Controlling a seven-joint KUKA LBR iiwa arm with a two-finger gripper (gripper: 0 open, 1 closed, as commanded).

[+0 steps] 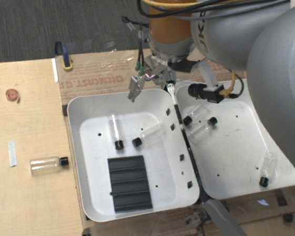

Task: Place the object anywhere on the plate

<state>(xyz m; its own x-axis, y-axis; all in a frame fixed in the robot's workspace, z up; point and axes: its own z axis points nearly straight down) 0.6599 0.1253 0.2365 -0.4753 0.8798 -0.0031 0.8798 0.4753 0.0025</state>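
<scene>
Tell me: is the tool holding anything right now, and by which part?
Nothing is held: the tool hangs above the left bin's back rim.

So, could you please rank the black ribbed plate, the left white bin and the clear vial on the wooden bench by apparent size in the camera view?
1. Left white bin, the largest.
2. Black ribbed plate, lying inside that bin.
3. Clear black-capped vial on the wooden bench, the smallest.

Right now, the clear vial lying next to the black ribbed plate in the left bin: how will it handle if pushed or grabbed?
The clear vial lies on its side and looks cylindrical, so a nudge would likely roll it across the left bin. It appears empty, so probably light. Its smooth clear wall may slip in the claw.
</scene>
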